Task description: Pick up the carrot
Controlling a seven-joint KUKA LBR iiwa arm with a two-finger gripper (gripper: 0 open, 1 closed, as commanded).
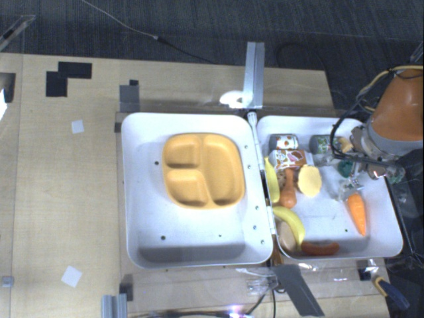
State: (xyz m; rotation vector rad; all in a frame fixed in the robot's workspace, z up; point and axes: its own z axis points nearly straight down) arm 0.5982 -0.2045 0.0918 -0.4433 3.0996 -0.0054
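**Op:** Gripper (350, 189), two thin fingers under the grey wrist w/ orange band, sits right above the top end of the tapered orange carrot (357, 214). Can't tell how far the fingers are spread, too small and blurred. Nothing visibly between them.

**Tech:** Carrot where exactly?

**Op:** Right-hand shallow white plastic bin (391, 244), approx 4 o'clock from bin centre, lying lengthwise, thick end toward 12, tip toward 6, near the right wall. Not lifted as far as I can see.

**Tech:** Neighbours?

**Op:** Pale yellow round piece (309, 181) at 9 o'clock of the gripper, brown pear-shaped item (287, 189) beyond it, yellow banana (292, 222) and reddish-brown sausage (320, 248) toward 7–8 o'clock. All apart from the carrot. Left bin (142, 244) carries a tan divided tray (201, 169).

**Tech:** Risks?

**Op:** My guess: fingers are over the carrot's end, not its middle, so a close there could pinch the taper and squirt it out, or tip it on lift. Right wall is near, so a finger may catch it on descent.
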